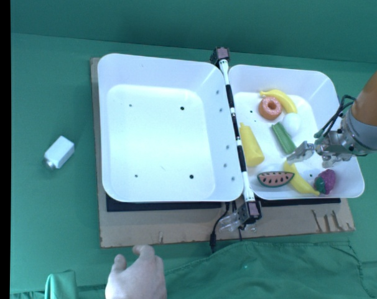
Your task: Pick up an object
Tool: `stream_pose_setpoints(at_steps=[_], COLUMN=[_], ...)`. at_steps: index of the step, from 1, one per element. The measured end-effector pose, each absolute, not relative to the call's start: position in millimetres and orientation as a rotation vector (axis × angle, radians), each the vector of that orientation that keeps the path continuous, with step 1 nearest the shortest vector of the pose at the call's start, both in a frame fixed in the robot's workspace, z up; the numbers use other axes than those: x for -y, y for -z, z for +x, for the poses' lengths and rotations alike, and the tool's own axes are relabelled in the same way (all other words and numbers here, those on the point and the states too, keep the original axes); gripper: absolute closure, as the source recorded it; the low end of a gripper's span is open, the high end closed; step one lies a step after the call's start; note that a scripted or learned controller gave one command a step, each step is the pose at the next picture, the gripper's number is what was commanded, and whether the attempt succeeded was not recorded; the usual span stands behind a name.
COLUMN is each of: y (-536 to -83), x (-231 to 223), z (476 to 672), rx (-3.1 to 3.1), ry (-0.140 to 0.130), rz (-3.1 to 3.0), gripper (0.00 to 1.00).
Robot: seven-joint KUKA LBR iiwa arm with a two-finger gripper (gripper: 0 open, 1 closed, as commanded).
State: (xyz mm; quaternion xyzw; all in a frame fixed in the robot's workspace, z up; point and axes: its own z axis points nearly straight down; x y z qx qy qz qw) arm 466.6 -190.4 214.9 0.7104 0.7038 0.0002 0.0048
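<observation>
The right bin (338,98) holds several toy foods: an orange donut (270,108), a yellow banana (284,98) behind it, a white egg (292,123), a green cucumber (283,138), a yellow bottle (251,146), a watermelon slice (275,179), a second banana (301,182) and purple grapes (326,181). My gripper (303,151) hangs over the right half of this bin. It is just right of the cucumber and above the second banana. Nothing shows as held in it.
The left bin (114,73) lies beside the right one, with a black-and-white bar (234,123) between them. A small white box (58,151) sits on the green cloth at far left. A person's hand (137,275) rests at the bottom edge.
</observation>
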Motion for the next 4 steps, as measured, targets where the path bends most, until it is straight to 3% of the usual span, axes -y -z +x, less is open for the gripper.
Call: stream_pose_setpoints(at_steps=[1,3,4], y=[-304,-400,-381], x=[188,188,187], z=[468.5,467.7,478.7], rx=[-2.209,-2.210,-2.216], ry=[-0.008,-0.007,0.001], rz=[2.214,2.216,2.224], gripper=[0.00,0.00,0.00])
